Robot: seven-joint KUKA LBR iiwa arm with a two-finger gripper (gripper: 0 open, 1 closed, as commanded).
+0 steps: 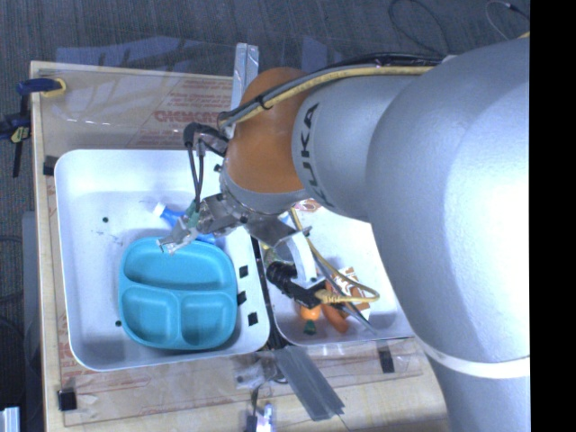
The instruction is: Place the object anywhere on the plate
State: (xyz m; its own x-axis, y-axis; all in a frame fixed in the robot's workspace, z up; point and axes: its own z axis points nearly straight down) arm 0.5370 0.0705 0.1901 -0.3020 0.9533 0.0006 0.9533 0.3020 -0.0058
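Two white bins sit side by side on our bench; we count one blue plate (180, 293) with three compartments in the left bin (81, 241), white floor open around it; the gripper (184, 232) hovers over the plate's upper rim, its grip unreadable to us; small orange objects (322, 316) lie right of the plate.

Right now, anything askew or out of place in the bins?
Nothing looks spilled or damaged. The blue plate lies flat in the left bin. The gripper sits at the plate's top edge. A loose jumble of small items is in the right bin, too cluttered to identify.
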